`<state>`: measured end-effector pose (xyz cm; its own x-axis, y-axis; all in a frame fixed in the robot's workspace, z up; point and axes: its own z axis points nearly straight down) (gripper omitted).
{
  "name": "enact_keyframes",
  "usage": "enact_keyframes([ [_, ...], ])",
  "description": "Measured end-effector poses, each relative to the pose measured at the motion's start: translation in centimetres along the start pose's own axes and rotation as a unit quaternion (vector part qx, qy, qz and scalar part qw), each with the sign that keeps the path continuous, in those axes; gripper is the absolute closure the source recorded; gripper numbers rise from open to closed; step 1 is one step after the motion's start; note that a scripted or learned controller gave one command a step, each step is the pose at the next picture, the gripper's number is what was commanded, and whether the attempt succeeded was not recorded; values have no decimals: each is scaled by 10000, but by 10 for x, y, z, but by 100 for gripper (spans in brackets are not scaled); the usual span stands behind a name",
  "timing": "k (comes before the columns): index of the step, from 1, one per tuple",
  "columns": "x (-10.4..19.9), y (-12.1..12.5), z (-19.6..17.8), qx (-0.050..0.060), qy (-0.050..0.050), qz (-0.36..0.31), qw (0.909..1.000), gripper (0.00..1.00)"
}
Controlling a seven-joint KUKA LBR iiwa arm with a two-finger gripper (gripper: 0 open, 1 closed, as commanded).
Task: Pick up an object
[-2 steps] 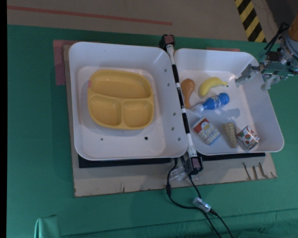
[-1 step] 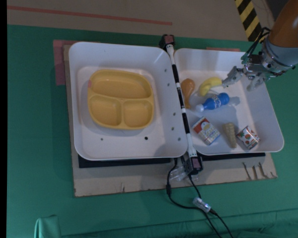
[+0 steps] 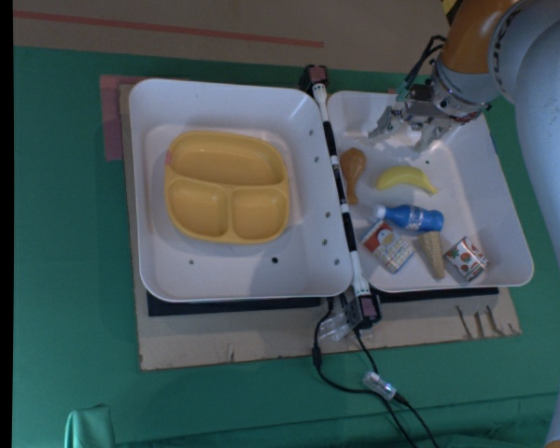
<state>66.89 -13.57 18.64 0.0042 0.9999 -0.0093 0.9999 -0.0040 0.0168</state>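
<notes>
My gripper (image 3: 403,135) hangs over the far part of the right bin (image 3: 504,215), its two fingers spread apart with nothing between them. Below it in that bin lie a yellow banana (image 3: 405,178), a brown chicken drumstick (image 3: 352,168), a blue bottle (image 3: 410,217), a small red and white carton (image 3: 388,247), a tan cone-shaped piece (image 3: 433,253) and a red and white can (image 3: 465,259). The banana is the closest, a short way in front of the fingertips.
The left bin (image 3: 159,110) holds a yellow divided plate (image 3: 227,186). A black and white divider bar (image 3: 337,189) runs between the bins. Cables (image 3: 373,381) trail over the green bench in front. The grey arm (image 3: 541,157) comes down the right side.
</notes>
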Motion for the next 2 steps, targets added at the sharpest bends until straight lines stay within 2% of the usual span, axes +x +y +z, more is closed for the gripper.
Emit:
enact_keyframes([
  [1, 31, -77, -27, 50, 26, 13, 10000, 0],
  [2, -10, -11, -47, 20, 15, 13, 10000, 0],
])
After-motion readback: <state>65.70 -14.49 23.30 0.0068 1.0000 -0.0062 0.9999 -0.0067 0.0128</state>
